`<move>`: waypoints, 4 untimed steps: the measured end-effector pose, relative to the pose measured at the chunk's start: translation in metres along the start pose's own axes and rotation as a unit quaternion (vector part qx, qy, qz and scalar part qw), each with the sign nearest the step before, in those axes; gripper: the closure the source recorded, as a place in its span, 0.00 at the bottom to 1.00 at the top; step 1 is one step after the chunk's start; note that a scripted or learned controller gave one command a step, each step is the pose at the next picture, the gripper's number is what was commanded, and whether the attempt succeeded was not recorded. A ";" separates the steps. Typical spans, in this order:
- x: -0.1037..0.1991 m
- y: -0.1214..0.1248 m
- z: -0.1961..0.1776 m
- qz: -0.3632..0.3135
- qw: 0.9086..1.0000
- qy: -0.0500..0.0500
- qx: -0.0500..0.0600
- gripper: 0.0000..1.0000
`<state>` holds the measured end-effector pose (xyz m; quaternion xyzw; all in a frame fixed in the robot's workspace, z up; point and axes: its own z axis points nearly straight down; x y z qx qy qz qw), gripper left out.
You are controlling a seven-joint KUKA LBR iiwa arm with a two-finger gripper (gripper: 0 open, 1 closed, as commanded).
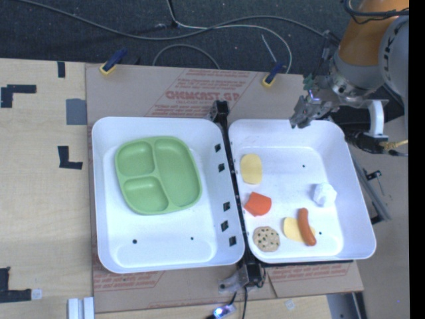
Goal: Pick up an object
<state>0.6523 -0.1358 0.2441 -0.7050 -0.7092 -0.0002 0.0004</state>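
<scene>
Cookie (266, 238) lies at the near bin edge, well apart from gripper (302, 119); jaw state unclear

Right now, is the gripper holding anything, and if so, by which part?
Nothing is held. The gripper hangs over the right bin's far rim, apart from the food pieces.

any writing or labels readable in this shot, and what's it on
"CHEMCAST GP": red print on the cardboard sheet under the bins, just behind the left bin.
More red lines around that print: too blurred to read.
Faint red print on the cardboard's front edge: also unreadable.
Nothing legible on the green plate, the food pieces or the arm.
</scene>
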 end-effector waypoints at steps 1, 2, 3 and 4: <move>0.057 -0.012 0.013 0.000 1.000 0.000 0.002 1.00; 0.107 -0.016 0.020 0.000 1.000 0.000 0.001 1.00; 0.169 -0.032 0.017 -0.001 1.000 0.000 0.002 1.00; 0.221 -0.042 0.028 0.000 1.000 0.000 0.002 1.00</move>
